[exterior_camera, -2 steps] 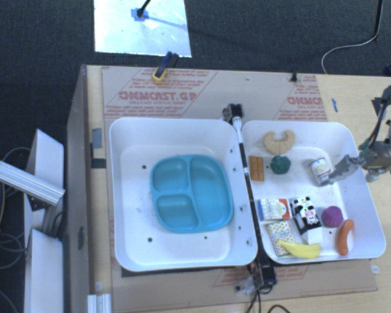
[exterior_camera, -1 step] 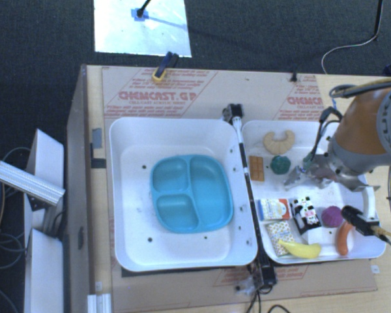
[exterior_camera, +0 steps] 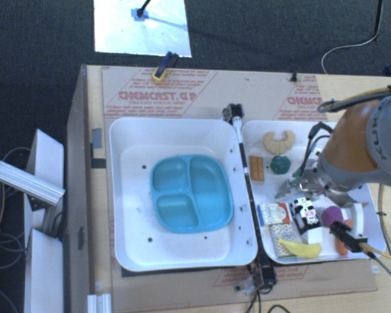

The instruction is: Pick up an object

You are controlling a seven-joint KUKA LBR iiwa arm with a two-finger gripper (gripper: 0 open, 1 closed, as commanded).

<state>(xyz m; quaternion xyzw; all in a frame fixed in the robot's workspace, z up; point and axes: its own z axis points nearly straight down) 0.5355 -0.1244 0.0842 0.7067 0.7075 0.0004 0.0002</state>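
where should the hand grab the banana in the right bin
Grip the banana across its thick middle, coming straight down from above. It lies flat near the bin's front wall, its long axis running left to right, so the fingers should close front to back. A white block crowds its far side, so room looks tight.

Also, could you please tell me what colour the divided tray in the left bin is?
The divided tray is light blue, seen clearly in the camera view.

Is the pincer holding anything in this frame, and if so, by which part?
It cannot be told: the pincer sits low in the right bin, and no object shows between its fingertips.
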